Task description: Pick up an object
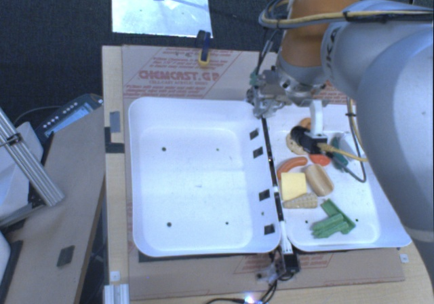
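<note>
Nothing has been lifted yet, as far as the view shows: every item lies on the floor of the right bin point(380, 224), and the left bin point(146, 228) holds none of them. The pick is therefore at its start, with the choice of object, the descent, the closing and the lift all left to do.

The candidates sit in a loose cluster in the right-centre of the frame: a yellow block point(293, 186), a tan bun-shaped piece point(319, 180) touching its right side, a red sausage-like piece point(291, 163) just above them, a waffle-textured wedge point(300, 201) below, and a green piece point(331, 221) lower right, slightly apart.

The arm point(380, 58) enters from the right edge, large and near the camera, its orange band point(313, 17) at upper centre. The wrist points down and left, putting the pincer point(263, 107) over the divide between the two bins, at the upper edge, apart from the cluster. Whether the pincer is wide or narrow I cannot tell; the wrist body hides it.
</note>
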You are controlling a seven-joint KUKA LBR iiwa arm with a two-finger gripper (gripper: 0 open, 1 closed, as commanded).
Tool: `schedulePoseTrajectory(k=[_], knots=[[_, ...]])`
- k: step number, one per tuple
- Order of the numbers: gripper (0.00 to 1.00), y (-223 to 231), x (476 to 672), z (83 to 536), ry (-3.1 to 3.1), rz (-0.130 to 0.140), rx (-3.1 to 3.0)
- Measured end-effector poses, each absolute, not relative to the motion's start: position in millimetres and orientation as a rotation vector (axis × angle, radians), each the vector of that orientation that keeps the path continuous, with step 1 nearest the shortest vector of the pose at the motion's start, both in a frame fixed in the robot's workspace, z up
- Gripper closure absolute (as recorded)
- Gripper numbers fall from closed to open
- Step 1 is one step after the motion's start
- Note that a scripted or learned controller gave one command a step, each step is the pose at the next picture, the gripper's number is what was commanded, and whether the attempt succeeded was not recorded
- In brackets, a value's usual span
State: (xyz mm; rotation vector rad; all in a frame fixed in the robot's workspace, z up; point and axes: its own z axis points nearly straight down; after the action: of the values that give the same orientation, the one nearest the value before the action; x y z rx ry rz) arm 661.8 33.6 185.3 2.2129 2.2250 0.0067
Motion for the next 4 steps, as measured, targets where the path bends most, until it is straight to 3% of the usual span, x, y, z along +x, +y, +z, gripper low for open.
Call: schedulePoseTrajectory(k=[1,2,3,4], knots=[[1.00,158.1,645.6,360.6,2.235,0.034,2.196],[1.00,103.6,655.3,246.7,2.220,-0.008,2.225],[1.00,111.1,668.0,179.2,2.227,-0.004,2.219],[1.00,203.3,668.0,188.8,2.235,0.009,2.208]])
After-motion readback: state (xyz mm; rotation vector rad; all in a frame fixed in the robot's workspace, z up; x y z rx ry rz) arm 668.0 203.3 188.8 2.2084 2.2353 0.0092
